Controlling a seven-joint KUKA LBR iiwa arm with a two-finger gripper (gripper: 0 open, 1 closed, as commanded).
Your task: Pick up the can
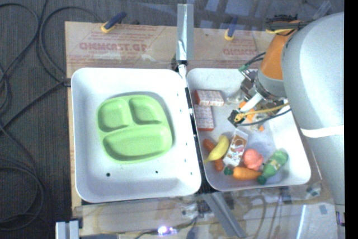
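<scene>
A small white container with a red label (237, 149), which looks like the can, lies in the right bin (296, 137) between a banana (219, 148) and a pink round toy (253, 158). My gripper (249, 103) hangs over the upper middle of the right bin, above and slightly right of the can and apart from it. Nothing shows in its grasp. The grey arm with its orange band (273, 61) covers the bin's far right corner.
Two red-and-white boxes (209, 98) (203, 118) lie at the right bin's left side. A carrot (246, 173), a green bottle (274, 164) and a small orange piece (209, 145) crowd its near end. The left bin (84, 137) holds a green divided plate (135, 127).
</scene>
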